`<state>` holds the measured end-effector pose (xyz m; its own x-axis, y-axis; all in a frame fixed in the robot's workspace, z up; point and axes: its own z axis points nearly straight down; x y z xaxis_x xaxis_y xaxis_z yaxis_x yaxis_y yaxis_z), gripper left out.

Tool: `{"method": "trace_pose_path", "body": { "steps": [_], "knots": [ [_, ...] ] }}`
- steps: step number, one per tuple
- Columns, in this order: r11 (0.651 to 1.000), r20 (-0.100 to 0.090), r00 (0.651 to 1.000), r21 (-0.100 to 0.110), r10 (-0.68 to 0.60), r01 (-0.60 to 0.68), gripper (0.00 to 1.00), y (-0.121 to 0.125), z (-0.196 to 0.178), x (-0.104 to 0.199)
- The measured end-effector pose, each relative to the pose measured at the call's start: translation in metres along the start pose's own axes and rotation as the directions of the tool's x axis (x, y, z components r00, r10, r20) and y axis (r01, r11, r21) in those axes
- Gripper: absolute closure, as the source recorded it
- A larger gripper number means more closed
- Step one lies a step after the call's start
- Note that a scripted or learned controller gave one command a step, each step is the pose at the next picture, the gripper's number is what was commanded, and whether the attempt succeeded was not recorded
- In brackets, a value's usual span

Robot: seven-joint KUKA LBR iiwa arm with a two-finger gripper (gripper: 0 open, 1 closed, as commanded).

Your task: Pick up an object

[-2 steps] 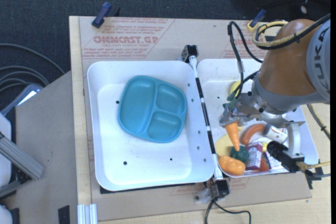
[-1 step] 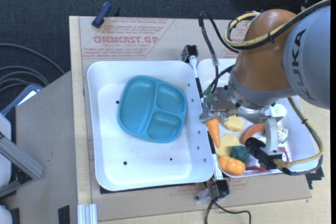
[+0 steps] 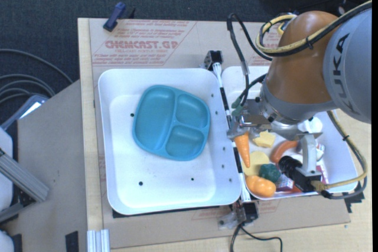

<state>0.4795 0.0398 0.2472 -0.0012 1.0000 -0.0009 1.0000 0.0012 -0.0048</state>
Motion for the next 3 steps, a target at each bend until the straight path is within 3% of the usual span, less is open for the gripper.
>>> {"method": "trace_pose_path", "body": {
  "steps": [2, 3],
  "knots": [
    [1.0, 0.0, 1.0, 0.001, 0.001, -0.001, 1.0, 0.0, 0.0, -0.028],
    [1.0, 0.0, 1.0, -0.001, -0.001, 0.001, 1.0, 0.0, -0.004, -0.022]
  ]
}}
